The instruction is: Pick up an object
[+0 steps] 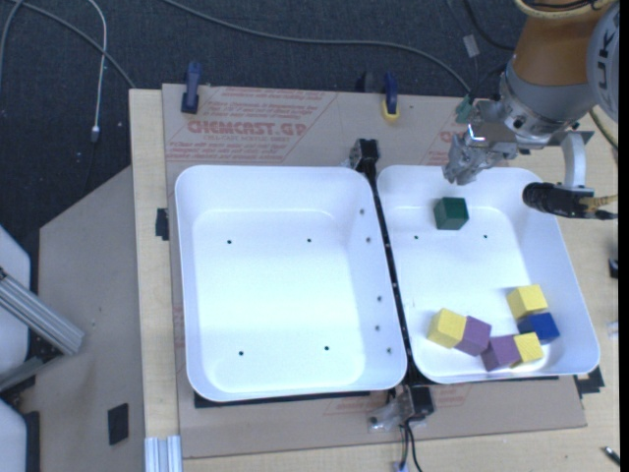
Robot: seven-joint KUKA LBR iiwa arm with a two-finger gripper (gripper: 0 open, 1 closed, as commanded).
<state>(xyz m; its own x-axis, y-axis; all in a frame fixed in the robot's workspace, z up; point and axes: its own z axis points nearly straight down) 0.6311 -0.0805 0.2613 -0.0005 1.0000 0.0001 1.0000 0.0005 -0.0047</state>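
Note:
A dark green cube point(451, 212) lies alone in the back part of the right bin point(550, 254). My gripper point(461, 170) hangs over the bin's back rim, just above and behind the green cube, and apart from it. Nothing shows between its fingers. Near the bin's front edge lie several cubes: a yellow one point(447, 327), a purple one point(475, 335), another purple one point(504, 351), a small yellow one point(528, 347), a blue one point(543, 325) and a yellow one point(527, 301).
The left bin point(197, 293) stands beside the right one on a cardboard sheet point(256, 121) held by blue clamps point(192, 82). A black fitting point(366, 152) sits at the back between the bins. Cables run across the dark floor behind.

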